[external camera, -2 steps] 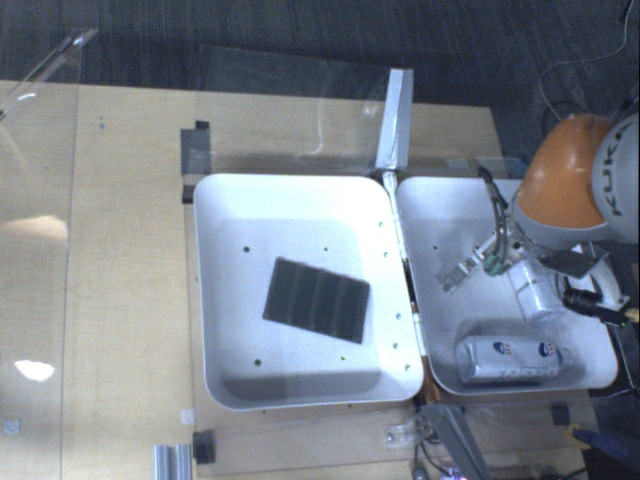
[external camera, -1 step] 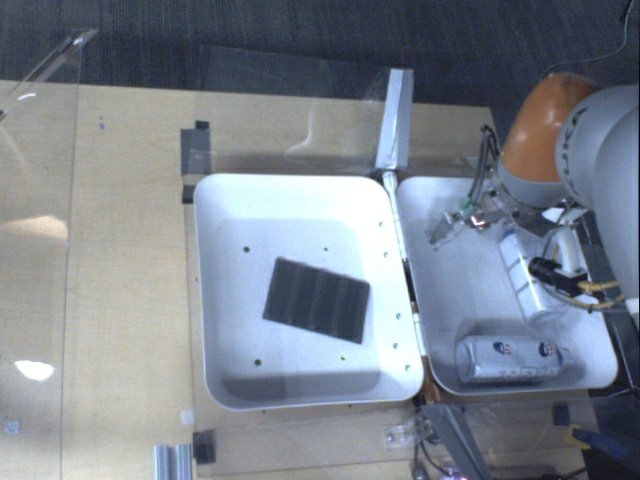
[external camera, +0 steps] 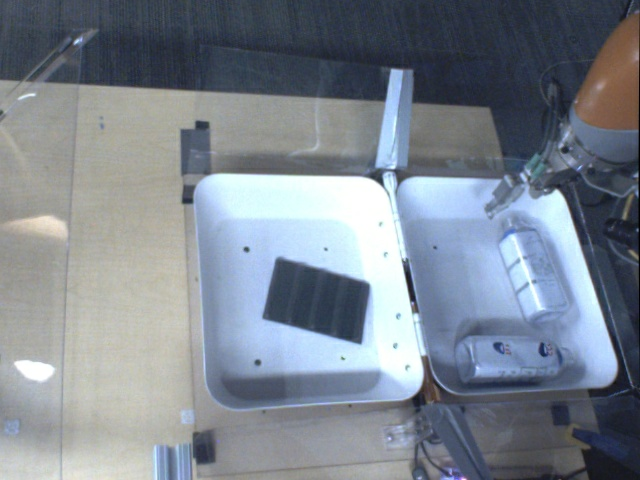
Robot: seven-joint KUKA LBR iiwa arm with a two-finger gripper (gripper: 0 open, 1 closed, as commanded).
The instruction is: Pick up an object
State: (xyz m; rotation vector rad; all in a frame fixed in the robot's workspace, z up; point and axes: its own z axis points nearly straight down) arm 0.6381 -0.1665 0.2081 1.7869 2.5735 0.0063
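My gripper (external camera: pixel 506 196) hangs over the back part of the right bin (external camera: pixel 440 268), with the grey wrist and orange band (external camera: pixel 612 78) rising to the upper right. Nothing shows in its grasp. Just below it, a silver bottle (external camera: pixel 532 271) lies on its side along the bin's right half, a short gap from the gripper tip. A silver can (external camera: pixel 510 358) with a small red and blue label lies across the front of the same bin. In the left bin (external camera: pixel 230 228) a flat dark ribbed rectangle (external camera: pixel 317 299) rests near the middle, slightly rotated.
A metal divider post (external camera: pixel 396 118) stands behind the seam between the two bins. Cables (external camera: pixel 620 228) run beside the right bin's outer edge. A clear panel (external camera: pixel 40 218) covers the wooden bench on the left.
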